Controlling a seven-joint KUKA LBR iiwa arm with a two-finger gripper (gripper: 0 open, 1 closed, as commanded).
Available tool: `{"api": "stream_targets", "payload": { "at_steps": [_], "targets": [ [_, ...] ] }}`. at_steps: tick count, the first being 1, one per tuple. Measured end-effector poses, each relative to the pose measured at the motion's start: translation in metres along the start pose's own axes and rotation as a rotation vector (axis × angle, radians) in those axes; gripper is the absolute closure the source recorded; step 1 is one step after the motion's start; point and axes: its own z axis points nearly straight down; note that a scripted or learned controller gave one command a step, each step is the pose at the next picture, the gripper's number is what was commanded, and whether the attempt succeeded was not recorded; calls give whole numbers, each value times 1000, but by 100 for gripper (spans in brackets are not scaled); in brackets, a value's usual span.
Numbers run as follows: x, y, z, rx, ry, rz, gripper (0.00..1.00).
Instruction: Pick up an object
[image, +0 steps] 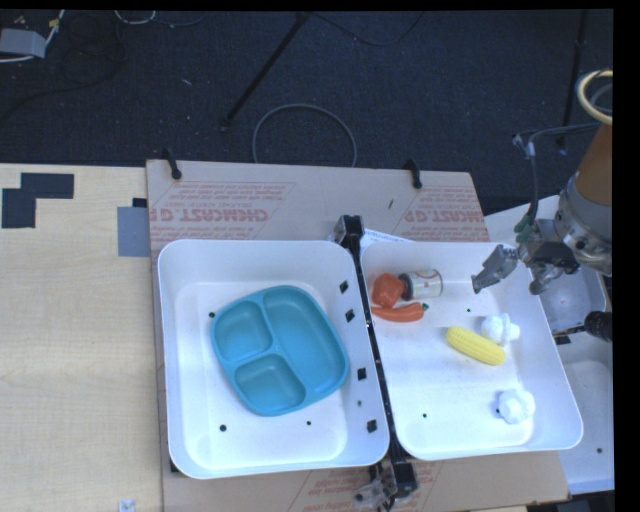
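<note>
The gripper (520, 268) hangs over the right bin (565, 400) at about 2 o'clock of that bin, near its far right rim; its fingers (493, 272) stand spread wide apart with nothing between them.

Candidate objects all lie in the right bin. The yellow corn cob (476, 345) lies near the bin centre, at roughly 7 o'clock from the gripper, its long axis running from 10 to 4 o'clock; a small white lump (499, 328) sits just beside its right end; a second white lump (516, 405) lies at 5 o'clock of the bin; an orange piece (390, 291) with a small jar (425, 284) and an orange carrot (398, 314) cluster at 10 o'clock, close to the divider. The left bin (185, 350) bears a blue divided plate (279, 348).

The corn cob appears the nearest clear target. For a sound grasp, the operator should centre the gripper above the cob's middle; align the fingers across the short axis; descend fully before closing; keep clear of the adjacent white lump, which could be nudged or caught.
</note>
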Motion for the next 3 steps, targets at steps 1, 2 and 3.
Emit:
{"api": "stream_targets", "payload": {
  "at_steps": [1,2,3],
  "targets": [
    [0,2,-6,-10,-1,-2,0],
    [-6,9,51,-6,-1,-2,0],
    [2,6,113,-4,0,-2,0]
  ]
}}
